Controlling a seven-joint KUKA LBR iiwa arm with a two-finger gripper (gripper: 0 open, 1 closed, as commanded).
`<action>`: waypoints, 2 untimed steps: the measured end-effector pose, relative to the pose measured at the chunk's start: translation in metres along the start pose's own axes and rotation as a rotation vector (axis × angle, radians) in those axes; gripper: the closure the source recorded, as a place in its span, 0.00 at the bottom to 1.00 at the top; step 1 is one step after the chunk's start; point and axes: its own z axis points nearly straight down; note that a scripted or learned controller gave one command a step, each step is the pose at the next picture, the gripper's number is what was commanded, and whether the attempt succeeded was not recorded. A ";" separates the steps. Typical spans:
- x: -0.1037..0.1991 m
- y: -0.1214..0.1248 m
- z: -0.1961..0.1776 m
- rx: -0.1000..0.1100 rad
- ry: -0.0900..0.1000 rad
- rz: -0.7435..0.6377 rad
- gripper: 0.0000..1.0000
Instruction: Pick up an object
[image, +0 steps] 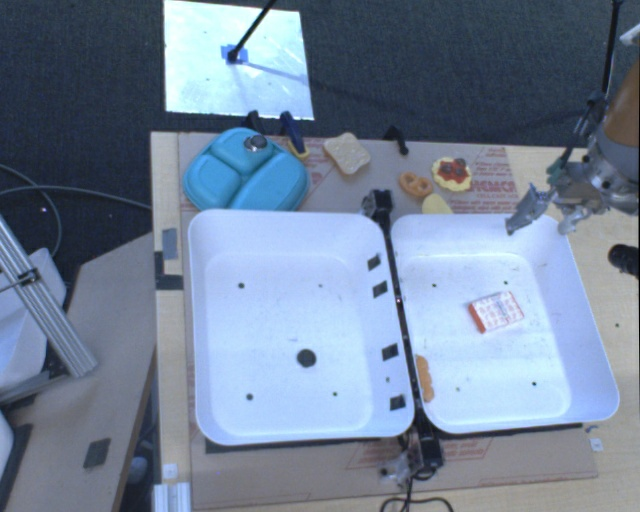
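A small red and white packet (496, 312) lies flat in the right bin (560, 400), a little right of its middle. A small orange piece (424, 378) rests against that bin's left wall near the front. My gripper (546, 210) hangs over the right bin's far right corner, well above and behind the packet. Its two fingers stand spread apart with nothing between them. A dark round spot (306, 357) sits on the floor of the left bin (230, 250).
Behind the bins lie a blue divided dish (246, 173), a toast slice (347, 153), a pretzel-like piece (415, 183), a small pizza toy (452, 172) and a pale yellow piece (436, 204). Black clips (385, 290) line the seam between the bins. A metal frame (40, 300) stands at the left.
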 end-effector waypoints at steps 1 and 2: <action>-0.013 -0.053 0.155 0.000 0.005 0.008 0.00; -0.019 -0.006 0.156 -0.006 -0.002 -0.002 0.00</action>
